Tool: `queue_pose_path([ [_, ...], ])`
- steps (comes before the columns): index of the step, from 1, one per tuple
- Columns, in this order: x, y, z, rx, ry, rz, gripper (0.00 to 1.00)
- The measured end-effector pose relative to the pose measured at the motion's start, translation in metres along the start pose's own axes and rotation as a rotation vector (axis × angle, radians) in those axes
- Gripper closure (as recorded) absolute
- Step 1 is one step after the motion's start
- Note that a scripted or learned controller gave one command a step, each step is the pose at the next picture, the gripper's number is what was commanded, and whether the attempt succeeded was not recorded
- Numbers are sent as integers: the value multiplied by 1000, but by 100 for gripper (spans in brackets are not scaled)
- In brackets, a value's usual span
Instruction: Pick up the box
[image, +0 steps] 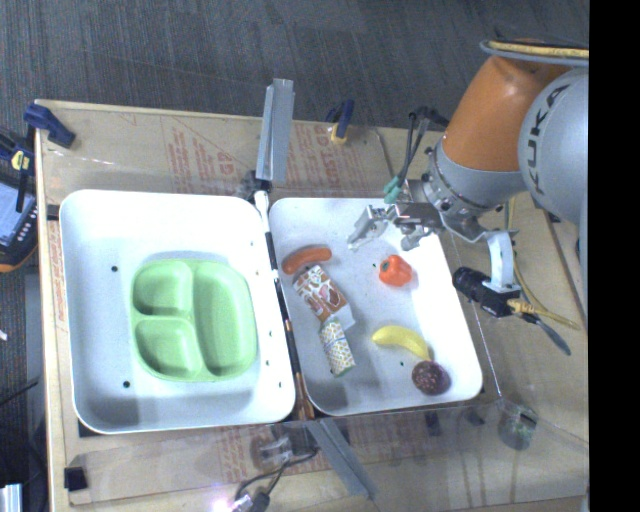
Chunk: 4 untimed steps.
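The claw (385, 226) hovers empty, fingers apart, over the right bin (455, 300). Below-left of it lies the box (320, 293). Far left, a green tray (192, 320) fills the left bin (85, 300).

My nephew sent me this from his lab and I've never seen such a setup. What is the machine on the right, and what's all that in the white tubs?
One camera looks down at a slant on a bench. The grey and orange machine is a robot arm; its gripper, a two-finger claw, hangs over the right bin, holding nothing. That bin holds toy food: a sausage, a tomato, a banana, a dark round fruit, a patterned box and a small patterned carton. The left bin holds a green divided tray. The box is what it should pick up.
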<state>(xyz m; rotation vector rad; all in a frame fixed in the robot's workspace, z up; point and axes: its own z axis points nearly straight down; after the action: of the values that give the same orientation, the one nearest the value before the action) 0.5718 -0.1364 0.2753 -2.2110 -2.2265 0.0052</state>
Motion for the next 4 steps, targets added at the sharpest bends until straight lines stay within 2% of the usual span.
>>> queue_pose_path([
  [1,7,-72,117,2,0,-4,0],
  [2,12,-95,185,0,1,-19,0],
  [3,11,-95,176,0,0,-22,100],
  [4,61,-68,84,-4,0,-224,100],
])
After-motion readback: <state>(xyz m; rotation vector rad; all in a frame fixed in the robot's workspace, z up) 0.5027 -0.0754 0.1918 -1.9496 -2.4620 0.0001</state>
